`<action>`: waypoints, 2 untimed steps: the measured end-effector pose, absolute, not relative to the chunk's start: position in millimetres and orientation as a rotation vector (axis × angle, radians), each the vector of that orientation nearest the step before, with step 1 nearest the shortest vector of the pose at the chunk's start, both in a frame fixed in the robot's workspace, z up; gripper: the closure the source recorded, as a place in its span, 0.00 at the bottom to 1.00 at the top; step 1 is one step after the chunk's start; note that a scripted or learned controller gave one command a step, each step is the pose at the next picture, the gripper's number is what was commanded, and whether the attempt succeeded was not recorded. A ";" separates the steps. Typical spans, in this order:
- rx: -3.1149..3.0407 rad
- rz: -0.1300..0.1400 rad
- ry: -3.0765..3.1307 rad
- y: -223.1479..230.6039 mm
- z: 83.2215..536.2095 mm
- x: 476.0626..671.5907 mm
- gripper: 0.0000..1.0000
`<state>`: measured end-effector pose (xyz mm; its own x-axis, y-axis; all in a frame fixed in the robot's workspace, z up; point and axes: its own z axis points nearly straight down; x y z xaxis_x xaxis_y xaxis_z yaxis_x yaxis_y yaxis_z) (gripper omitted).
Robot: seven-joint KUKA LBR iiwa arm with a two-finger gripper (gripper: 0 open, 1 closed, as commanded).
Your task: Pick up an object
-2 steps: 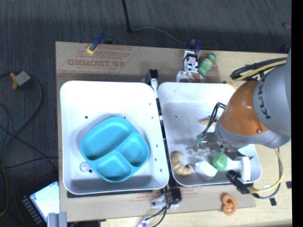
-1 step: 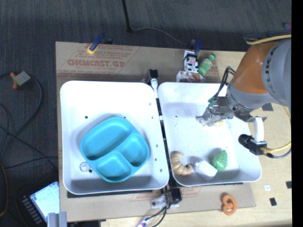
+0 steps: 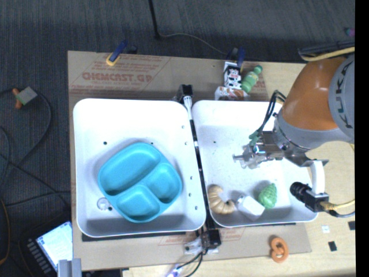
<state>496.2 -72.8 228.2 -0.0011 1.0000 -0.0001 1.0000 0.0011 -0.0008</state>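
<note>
My gripper (image 3: 249,156) hangs over the middle of the right bin (image 3: 222,120), its metal fingers pointing left, with nothing visible between them. Near the bin's front wall lie a tan croissant-shaped toy (image 3: 217,198), a small white block (image 3: 250,205) and a green leafy toy (image 3: 267,194). They sit below and slightly right of the gripper, apart from it. The arm's orange band (image 3: 314,94) rises at the right.
The left bin (image 3: 92,114) holds a blue divided plate (image 3: 139,181). Behind the bins on the bench stand small toys (image 3: 237,81) and a blue clamp (image 3: 117,52). An orange ring (image 3: 279,248) lies on the bench in front of the right bin.
</note>
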 end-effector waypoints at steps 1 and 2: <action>-2.220 0.001 -2.221 -34.7 230.3 483.8 1.00; -2.220 0.001 -2.222 2.0 226.0 484.0 1.00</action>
